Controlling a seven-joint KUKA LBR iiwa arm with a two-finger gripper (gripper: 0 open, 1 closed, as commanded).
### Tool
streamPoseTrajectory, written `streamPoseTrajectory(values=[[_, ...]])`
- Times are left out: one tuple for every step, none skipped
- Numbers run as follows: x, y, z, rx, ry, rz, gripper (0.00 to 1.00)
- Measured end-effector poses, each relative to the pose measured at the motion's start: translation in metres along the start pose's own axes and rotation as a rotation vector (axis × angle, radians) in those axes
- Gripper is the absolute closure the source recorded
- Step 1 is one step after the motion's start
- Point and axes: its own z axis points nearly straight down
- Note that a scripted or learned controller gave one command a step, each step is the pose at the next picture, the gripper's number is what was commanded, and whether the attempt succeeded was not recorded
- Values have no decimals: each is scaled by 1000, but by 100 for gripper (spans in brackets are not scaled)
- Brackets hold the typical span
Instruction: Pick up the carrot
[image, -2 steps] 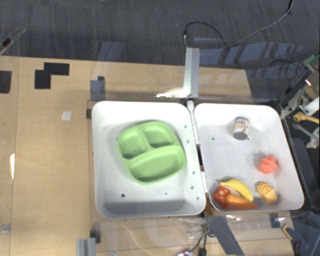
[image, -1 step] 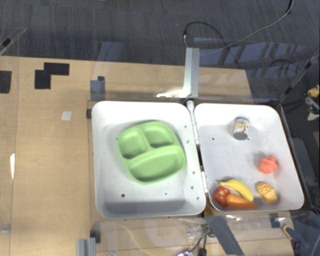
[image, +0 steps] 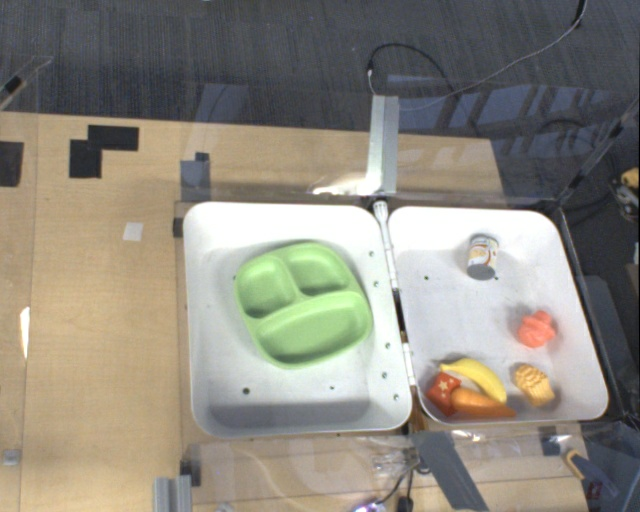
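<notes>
The carrot (image: 480, 403) lies in the right bin (image: 440, 300), down in the corner nearest the camera and next to the wall between the two bins. It is orange and rests on its side, long axis roughly along the bin's front wall and close against it. Its thicker end points toward the divider and its thinner end toward the middle of the front edge.

A banana (image: 476, 377) lies just behind the carrot at a slant and seems to touch it along its length. A small red piece (image: 443, 388) sits at the carrot's thick end, wedged between carrot, banana and the divider wall; I cannot tell what it is. To the right of the carrot's tip is a lumpy yellow-brown thing (image: 532, 382), near but apart from it. Farther back, by the right wall, sits a red-orange lump (image: 537, 328), well apart from the carrot. A small can (image: 482, 256) stands near the back of the bin, alone on bare white floor.

The left bin (image: 215, 390) holds a green plate (image: 300, 300) with three compartments, turned at an angle to the bin walls and sitting about in the middle.

Both bins rest on a pale wood bench (image: 90, 330), with a metal post (image: 384, 140) rising behind the seam between them.

As for my claw, I cannot tell whether it is released or clenched. Nothing is gripping the carrot; it lies free on the bin floor.
</notes>
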Motion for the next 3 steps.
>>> streamPoseTrajectory(values=[[78, -96, 53, 4, -1, -410, 100], [50, -99, 10, 3, 1, -539, 100], [101, -50, 49, 4, -2, 15, 100]])
